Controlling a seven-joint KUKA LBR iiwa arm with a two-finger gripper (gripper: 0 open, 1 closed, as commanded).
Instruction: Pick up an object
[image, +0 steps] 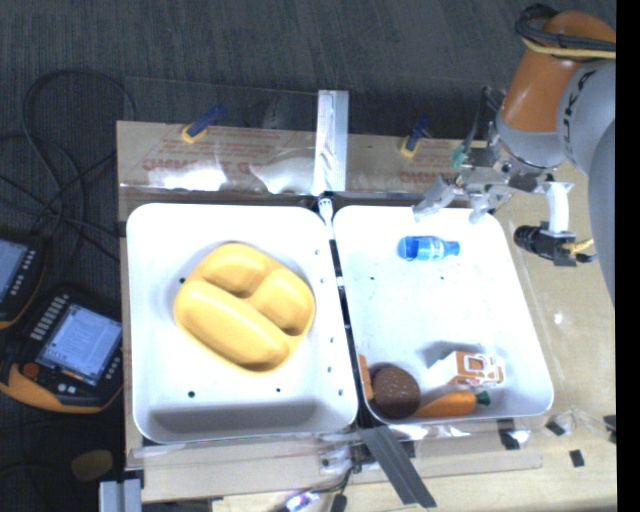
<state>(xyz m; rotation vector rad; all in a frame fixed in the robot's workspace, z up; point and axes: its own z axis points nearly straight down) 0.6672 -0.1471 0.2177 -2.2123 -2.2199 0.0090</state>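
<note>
Hanging at the upper right of the frame, the grey arm with its orange band (545, 80) is holding its claw (462, 203) just over the far rim of the right bin (520, 300). The claw's two pale fingers (433, 199) are standing apart, spread wide, with nothing between them. A small blue bottle (428, 248) is lying on its side just below the claw, in the upper part of that bin. Along the bin's lower edge a brown ball (394, 389), an orange carrot (447, 404) and a small orange-and-white toy (474, 369) are sitting close together. A big yellow bun-shaped thing (243, 305) is filling the middle of the left bin (160, 400). Both bins are resting on the bench (570, 330).
</note>
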